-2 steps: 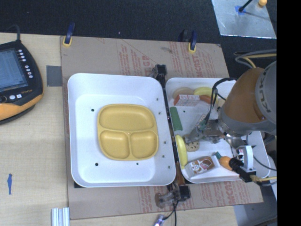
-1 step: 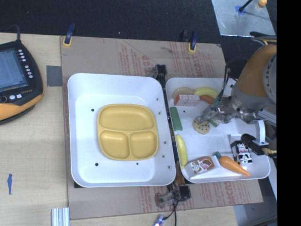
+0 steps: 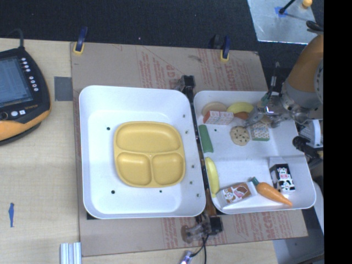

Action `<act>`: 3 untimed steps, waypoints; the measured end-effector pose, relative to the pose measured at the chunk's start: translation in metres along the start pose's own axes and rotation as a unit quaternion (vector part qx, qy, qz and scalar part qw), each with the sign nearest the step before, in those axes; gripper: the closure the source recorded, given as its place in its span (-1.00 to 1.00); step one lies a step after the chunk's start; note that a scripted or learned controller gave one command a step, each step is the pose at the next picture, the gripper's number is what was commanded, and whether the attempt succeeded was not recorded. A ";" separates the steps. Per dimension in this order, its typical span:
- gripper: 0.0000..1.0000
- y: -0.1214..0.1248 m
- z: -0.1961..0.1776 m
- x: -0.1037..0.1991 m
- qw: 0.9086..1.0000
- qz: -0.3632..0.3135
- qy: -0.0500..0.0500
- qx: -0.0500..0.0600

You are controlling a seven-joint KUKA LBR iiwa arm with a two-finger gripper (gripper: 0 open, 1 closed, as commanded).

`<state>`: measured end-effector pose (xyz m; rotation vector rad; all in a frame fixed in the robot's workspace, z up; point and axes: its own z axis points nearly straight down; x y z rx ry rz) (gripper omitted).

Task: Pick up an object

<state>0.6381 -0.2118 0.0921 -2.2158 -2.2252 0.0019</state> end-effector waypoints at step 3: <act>-1.00 0.018 -0.080 -0.001 1.000 0.002 0.000 -0.001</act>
